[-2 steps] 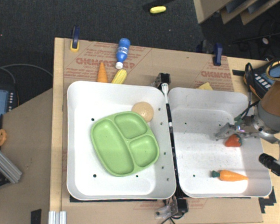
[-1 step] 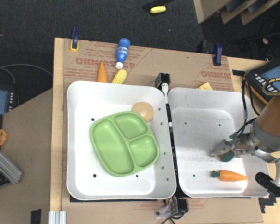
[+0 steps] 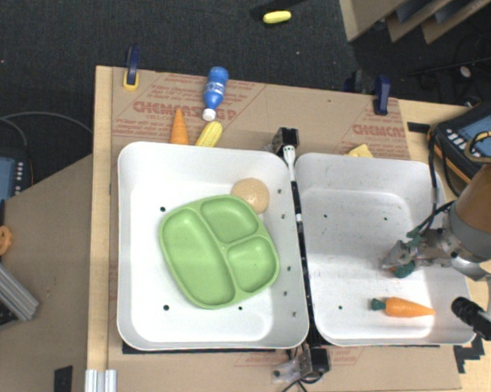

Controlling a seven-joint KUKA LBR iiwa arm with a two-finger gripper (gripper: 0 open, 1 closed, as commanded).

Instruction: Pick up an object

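Toy carrot (image 3: 402,308) lies on its side in the right bin (image 3: 356,191), near the front right corner, orange body pointing right, small green top at its left end. Gripper (image 3: 398,264) is low in the same bin, just behind and left of the carrot, not touching it; something small and teal-green shows at its tip, too blurred to identify, and whether the claw is wide, narrow or holding anything cannot be told. Arm (image 3: 481,218) comes in from the right, orange band above the grey wrist. Left bin (image 3: 140,242) holds a green three-compartment plate (image 3: 218,250), set at a slant mid-bin, and a round tan ball-like item (image 3: 252,193) touching the plate's rear edge. Bins sit side by side on a cardboard sheet (image 3: 252,107) with red print, partly readable as "CHEMGLASS" on left and right. On the cardboard behind the left bin: blue-and-white bottle (image 3: 214,92), a second orange carrot (image 3: 179,128), yellow corn cob (image 3: 209,134). A yellow piece (image 3: 361,151) peeks out behind the right bin. Blue clamps (image 3: 132,65) hold the sheet's rear edge. Yellow object (image 3: 276,17) lies on the dark floor beyond.
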